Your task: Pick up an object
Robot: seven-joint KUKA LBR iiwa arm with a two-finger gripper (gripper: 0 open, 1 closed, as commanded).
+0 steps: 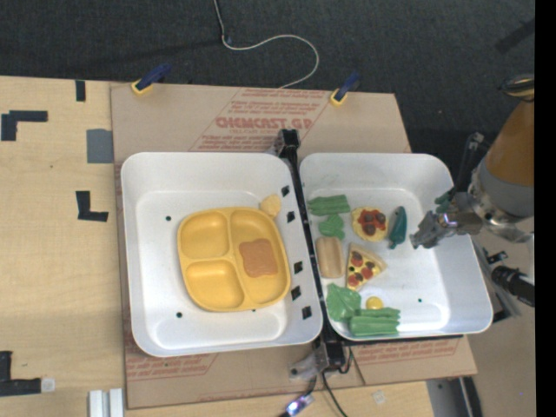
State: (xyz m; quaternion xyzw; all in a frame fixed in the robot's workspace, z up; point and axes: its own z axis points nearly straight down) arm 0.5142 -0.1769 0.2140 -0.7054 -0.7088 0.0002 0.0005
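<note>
Green beans (375,321) at lower edge of right bin (452,294), yellow piece (373,302) just above; pizza slice (361,266) and bread roll (329,256) mid-frame; teal piece (398,226) beside gripper (427,233), right of centre; cannot tell gripper state; yellow tray (230,257) with brown patty (258,257) in left bin (143,233).

We have one fixed camera, mounted above the worktop (52,233) and looking down at a slant. It stands far enough back to take in both white bins whole: the left bin (139,189) sits mid-frame, the right bin (434,174) just beside it. We see dark floor (104,16) along the top of the frame. The arm (512,159) enters at the frame's right side.
</note>
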